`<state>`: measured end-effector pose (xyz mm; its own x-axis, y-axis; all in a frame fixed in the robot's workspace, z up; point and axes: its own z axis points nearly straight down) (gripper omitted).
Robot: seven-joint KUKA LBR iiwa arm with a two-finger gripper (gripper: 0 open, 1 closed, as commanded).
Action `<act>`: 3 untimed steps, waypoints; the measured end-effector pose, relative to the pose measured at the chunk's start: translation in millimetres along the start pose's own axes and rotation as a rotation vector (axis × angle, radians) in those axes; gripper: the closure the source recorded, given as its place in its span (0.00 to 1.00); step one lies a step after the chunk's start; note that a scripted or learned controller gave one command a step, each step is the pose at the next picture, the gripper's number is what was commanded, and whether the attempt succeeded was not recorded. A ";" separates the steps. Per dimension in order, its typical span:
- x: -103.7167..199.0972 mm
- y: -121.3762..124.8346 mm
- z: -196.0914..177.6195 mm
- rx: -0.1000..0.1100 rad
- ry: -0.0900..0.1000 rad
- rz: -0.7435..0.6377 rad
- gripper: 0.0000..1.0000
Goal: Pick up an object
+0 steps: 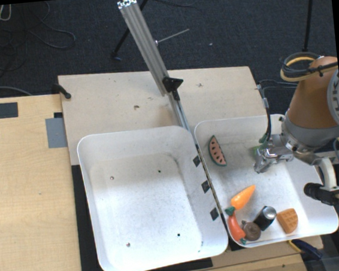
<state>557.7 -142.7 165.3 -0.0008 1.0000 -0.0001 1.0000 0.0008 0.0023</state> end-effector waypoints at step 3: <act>48.9 18.1 -110.4 0.004 0.002 -0.004 1.00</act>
<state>575.6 -93.8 275.8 -0.0045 1.0000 0.0023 1.0000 0.0045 -0.0019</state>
